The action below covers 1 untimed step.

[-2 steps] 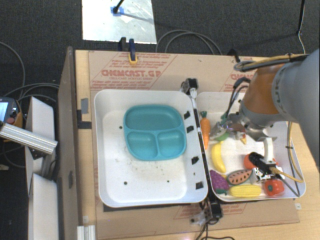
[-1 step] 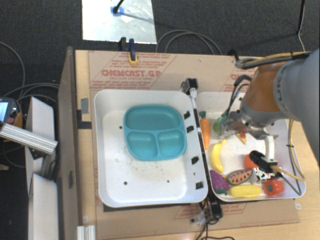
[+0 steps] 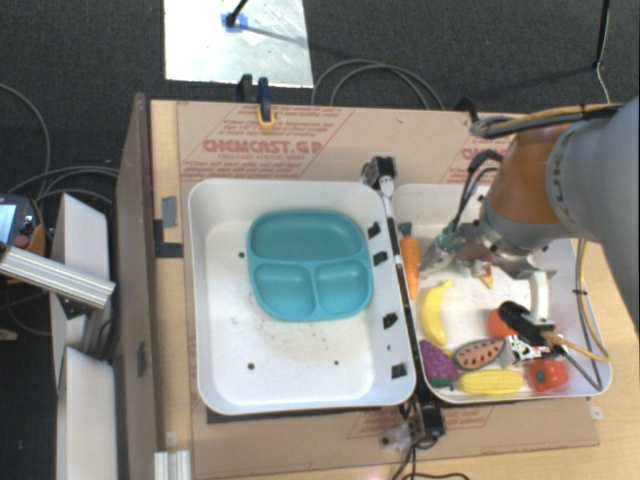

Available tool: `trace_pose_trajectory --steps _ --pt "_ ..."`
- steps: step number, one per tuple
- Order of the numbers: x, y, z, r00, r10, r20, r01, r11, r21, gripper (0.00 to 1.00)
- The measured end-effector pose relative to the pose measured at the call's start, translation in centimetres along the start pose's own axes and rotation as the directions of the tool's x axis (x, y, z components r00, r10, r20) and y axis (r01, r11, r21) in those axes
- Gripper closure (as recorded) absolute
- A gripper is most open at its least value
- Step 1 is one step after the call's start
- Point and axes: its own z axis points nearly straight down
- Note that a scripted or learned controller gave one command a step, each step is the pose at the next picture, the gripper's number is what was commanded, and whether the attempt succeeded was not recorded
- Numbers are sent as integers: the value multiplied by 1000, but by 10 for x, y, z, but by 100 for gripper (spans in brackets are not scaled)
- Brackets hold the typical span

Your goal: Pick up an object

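Right bin (image 3: 470, 196): toy foods crowd its 6 o'clock rim, a banana (image 3: 434, 311) and carrot (image 3: 410, 255) lie along the 9 o'clock wall, and bare floor is left mid-bin. The gripper (image 3: 462, 249) hangs over its 11 o'clock part; whether the fingers are wide or narrow cannot be told. Left bin (image 3: 230, 368): one teal divided plate (image 3: 309, 265), with open floor toward 6 o'clock.

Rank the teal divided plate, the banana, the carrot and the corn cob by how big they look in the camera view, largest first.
1. Teal divided plate, by far the largest.
2. Banana.
3. Carrot and corn cob: they look about alike in length, so no firm order between them; the carrot looks slimmer.
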Motion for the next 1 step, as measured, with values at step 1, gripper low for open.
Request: trace_pose_trajectory --steps 1 --pt "-26 38 10 1000 -2 -1 2 1000 -2 0"
